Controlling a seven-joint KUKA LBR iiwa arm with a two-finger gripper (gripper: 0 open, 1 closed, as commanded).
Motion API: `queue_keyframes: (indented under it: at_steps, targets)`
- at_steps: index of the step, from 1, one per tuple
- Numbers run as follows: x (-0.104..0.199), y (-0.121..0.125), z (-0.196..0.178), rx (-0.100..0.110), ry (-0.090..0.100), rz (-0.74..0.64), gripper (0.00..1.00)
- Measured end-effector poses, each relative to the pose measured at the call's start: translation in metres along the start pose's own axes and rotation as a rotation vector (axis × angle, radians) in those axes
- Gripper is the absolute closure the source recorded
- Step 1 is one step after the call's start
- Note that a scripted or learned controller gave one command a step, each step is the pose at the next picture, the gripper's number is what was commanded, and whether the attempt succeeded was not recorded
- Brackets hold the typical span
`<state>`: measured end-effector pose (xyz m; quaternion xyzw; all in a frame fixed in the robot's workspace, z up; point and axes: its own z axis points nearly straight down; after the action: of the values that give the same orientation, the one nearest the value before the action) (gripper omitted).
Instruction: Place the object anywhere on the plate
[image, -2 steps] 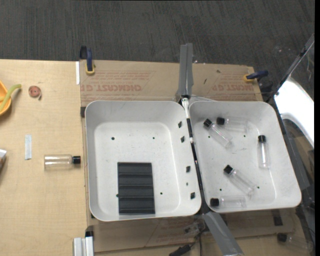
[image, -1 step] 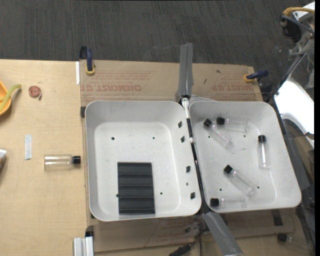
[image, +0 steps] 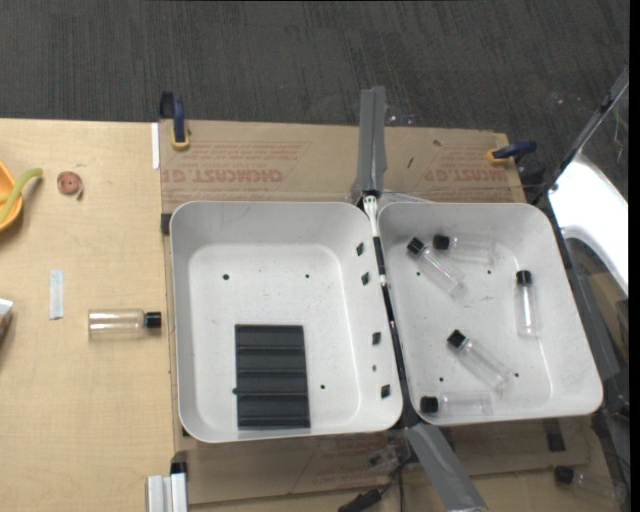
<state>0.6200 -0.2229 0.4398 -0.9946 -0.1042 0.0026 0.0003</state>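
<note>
A black ribbed plate (image: 270, 377) lies flat in the left bin (image: 200, 250), near its front edge. The right bin (image: 560, 370) holds several clear vials with black caps. One vial (image: 437, 265) lies at the back left with another (image: 462, 243) beside it. A third (image: 524, 302) lies by the right wall, one more (image: 478, 361) sits in the middle, and the last (image: 456, 404) rests in the front left corner. All of them lie on their sides, apart from the plate.
Left of the bins, a loose clear vial (image: 122, 321) lies on the wooden bench. A yellow object (image: 12, 195) and a small brown disc (image: 68, 183) sit at the far left. Clamps (image: 174, 120) (image: 508, 153) hold the cardboard behind the bins.
</note>
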Motion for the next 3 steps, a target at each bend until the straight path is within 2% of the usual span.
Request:
queue_keyframes:
  at_steps: [1,2,3]
  targets:
    - [0.037,-0.029,0.000,0.000,0.001,0.007,0.00]
    - [-0.023,-0.005,0.000,0.001,-0.001,0.007,0.00]
    - [0.030,-0.044,0.000,0.000,0.000,-0.013,0.00]
